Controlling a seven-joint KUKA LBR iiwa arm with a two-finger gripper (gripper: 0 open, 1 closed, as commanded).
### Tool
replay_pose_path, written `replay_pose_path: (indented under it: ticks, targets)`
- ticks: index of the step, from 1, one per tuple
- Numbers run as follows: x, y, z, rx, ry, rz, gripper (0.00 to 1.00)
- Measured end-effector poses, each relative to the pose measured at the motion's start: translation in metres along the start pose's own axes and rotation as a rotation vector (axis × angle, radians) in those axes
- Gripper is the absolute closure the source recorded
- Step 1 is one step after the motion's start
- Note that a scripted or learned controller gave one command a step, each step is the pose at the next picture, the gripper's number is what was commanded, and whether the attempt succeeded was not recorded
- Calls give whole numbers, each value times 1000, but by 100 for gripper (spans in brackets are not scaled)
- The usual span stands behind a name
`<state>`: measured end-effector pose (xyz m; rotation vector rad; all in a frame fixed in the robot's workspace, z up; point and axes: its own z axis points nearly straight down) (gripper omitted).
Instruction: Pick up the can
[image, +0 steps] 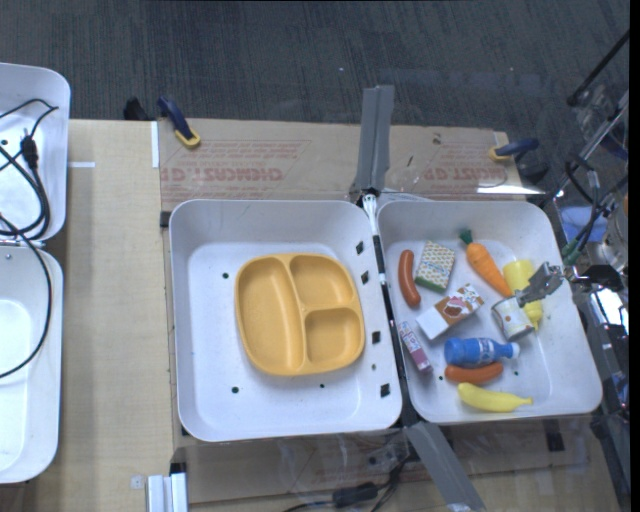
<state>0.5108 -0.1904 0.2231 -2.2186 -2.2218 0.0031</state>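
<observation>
The can (512, 319) is a small silver cylinder lying on its side in the right half of the right bin (560, 400). It rests beside a yellow toy (520, 275) and just above a blue bottle (480, 350). My gripper (542, 283) reaches in from the right edge and sits low, just up and right of the can, close to its upper end. Whether it touches the can is not visible. Nothing is lifted off the bin floor.
Crowded around the can in the right bin are a carrot (487, 265), a small carton (460, 303), a patterned box (435, 265), a red sausage (408, 277), a pink tube (413, 345) and a banana (495, 398). The left bin (200, 300) holds a yellow divided plate (300, 312).
</observation>
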Motion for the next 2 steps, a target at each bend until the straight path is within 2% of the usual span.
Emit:
replay_pose_path:
  ticks: [1, 2]
  targets:
    - [82, 37, 95, 1, 0, 149, 0]
    - [116, 33, 15, 0, -1, 320, 0]
